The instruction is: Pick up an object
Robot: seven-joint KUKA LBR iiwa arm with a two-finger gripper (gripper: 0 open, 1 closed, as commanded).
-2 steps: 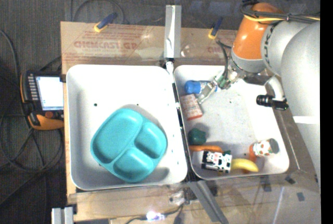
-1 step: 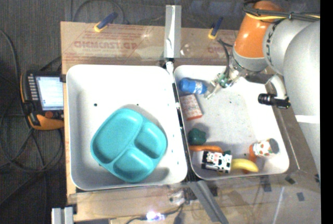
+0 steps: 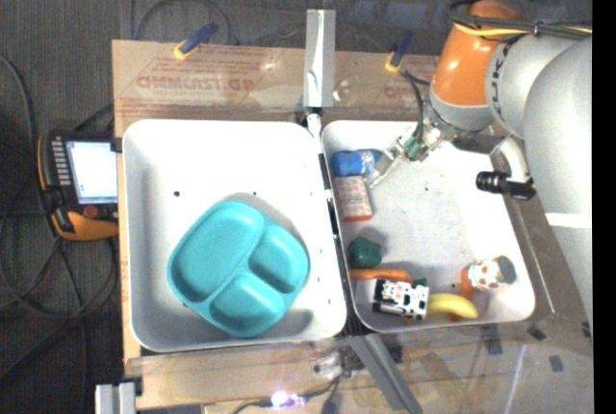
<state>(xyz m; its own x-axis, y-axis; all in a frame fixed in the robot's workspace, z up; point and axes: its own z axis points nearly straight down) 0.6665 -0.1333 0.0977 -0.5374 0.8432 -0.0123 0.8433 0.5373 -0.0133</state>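
Gripper hovers just beside the blue bottle, positioned for a grasp; jaw state indeterminate.

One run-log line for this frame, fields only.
gripper: over right bin upper area, nothing seen held | nearest: blue bottle | left bin: teal tray | pick: not yet done

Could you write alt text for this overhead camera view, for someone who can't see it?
A grey and orange robot arm reaches from the right over the right white bin, which holds a blue-capped bottle, a banana and small toys. The left bin holds a teal divided plate.
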